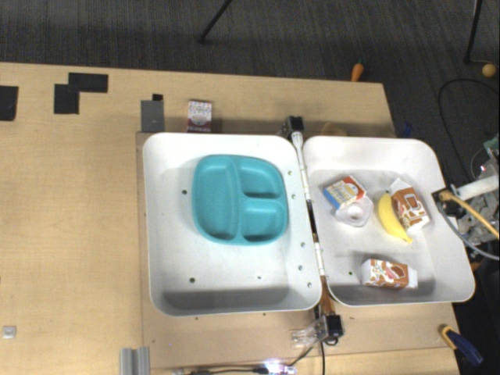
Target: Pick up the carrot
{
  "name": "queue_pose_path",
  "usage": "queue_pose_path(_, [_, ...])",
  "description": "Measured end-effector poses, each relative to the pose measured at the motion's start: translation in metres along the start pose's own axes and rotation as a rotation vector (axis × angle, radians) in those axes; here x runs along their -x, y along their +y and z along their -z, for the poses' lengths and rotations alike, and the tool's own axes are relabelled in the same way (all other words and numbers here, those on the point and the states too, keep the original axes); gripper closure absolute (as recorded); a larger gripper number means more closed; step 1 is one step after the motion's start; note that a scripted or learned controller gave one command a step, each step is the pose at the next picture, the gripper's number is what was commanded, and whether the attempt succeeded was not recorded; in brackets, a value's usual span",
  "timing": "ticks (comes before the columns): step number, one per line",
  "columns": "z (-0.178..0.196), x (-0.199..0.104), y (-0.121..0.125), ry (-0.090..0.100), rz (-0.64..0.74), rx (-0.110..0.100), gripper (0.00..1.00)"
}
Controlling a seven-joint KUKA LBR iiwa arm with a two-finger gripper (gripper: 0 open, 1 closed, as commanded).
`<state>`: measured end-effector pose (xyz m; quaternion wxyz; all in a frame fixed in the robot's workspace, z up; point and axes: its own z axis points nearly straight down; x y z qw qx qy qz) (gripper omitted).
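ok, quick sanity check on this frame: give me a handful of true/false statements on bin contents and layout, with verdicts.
1. The teal divided plastic plate lies in the left white bin. True.
2. The yellow banana lies in the left bin. False: it lies in the right white bin, beside the brown-and-white carton.
3. The right bin holds three small cartons. True: the blue-and-white carton, the brown-and-white one, and an orange-and-white carton near the front wall.
4. The teal plate has food in its compartments. False: nothing lies on it.
5. An orange carrot lies among the things in the right bin. False: I see only cartons and the banana there.
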<state>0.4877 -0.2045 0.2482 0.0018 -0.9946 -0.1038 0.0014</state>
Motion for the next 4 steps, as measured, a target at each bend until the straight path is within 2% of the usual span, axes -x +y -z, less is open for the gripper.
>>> queue_pose_path(1, [0.079,-0.001,0.001,0.009,0.004,0.007,1.0])
queue_pose_path(2, [-0.034,0.001,-0.001,-0.005,0.001,-0.003,1.0])
queue_pose_path(3, [0.105,-0.001,0.002,0.012,0.213,0.011,1.0])
queue_pose_path(4, [0.003,0.001,0.0,-0.004,0.28,-0.002,1.0])
